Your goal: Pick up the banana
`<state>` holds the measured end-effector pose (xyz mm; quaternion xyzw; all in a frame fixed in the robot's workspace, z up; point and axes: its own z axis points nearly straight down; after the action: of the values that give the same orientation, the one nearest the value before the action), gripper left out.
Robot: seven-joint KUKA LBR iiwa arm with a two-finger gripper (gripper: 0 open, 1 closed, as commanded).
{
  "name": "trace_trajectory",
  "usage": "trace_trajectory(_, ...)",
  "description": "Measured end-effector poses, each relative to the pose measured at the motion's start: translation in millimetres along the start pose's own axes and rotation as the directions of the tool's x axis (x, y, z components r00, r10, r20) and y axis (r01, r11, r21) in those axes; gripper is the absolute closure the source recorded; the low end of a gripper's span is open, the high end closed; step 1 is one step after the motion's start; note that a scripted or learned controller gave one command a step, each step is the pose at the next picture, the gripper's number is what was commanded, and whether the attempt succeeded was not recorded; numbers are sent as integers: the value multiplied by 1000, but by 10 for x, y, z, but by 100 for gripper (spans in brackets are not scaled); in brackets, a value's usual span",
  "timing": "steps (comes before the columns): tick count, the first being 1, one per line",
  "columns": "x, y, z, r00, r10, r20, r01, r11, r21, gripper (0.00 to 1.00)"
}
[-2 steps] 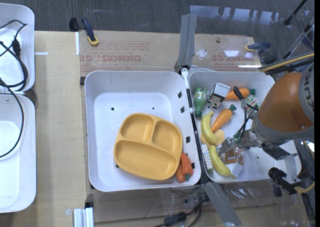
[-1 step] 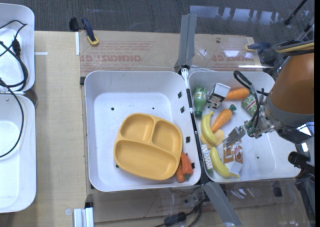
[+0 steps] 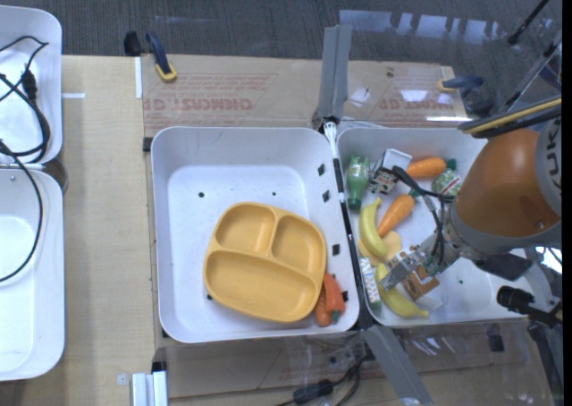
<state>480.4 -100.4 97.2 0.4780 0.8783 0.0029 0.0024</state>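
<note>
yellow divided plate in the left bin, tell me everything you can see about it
The yellow divided plate looks like smooth matte plastic, a rounded square with a raised rim and three wells: two smaller ones toward the far side, one long one nearer the camera. The wells hold nothing. It lies flat, turned at a slight angle, in the near right part of the left bin. A toy carrot lies against its near right corner.

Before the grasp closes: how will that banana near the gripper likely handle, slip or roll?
The banana looks like smooth, glossy toy plastic, so probably light, stiff, and somewhat slippery. Its curve probably stops it rolling, but it may pivot if nudged. It lies against the bin wall beside the gripper and other toys, so neighbours may shift too.
</note>
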Motion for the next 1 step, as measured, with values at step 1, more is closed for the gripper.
trace_trajectory(1,-337,360,62,990,139,0,-139,990,7,0)
